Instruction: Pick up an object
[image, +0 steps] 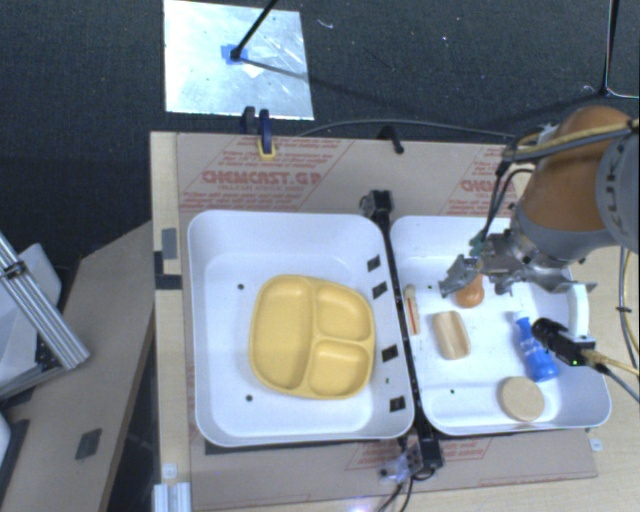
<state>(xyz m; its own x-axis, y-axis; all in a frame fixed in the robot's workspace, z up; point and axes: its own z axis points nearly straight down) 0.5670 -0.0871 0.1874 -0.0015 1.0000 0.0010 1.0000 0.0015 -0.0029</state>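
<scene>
My gripper (481, 281) hangs over the upper middle of the right bin (590, 400), its fingers spread open. A small orange rounded object (469, 294) lies right below it, between the fingertips, resting on the bin floor with no finger closed on it. Further down the same bin lie a tan bun-shaped piece (450, 334), a blue bottle-like toy (532, 351) and a round tan disc (522, 399). A thin orange stick (412, 309) lies along the bin's left wall.
The left bin (215, 300) holds a yellow divided plate (311, 336). A black divider with clips (393, 310) runs between the bins. The grey arm with its orange band (575, 190) reaches in from the right above the right bin.
</scene>
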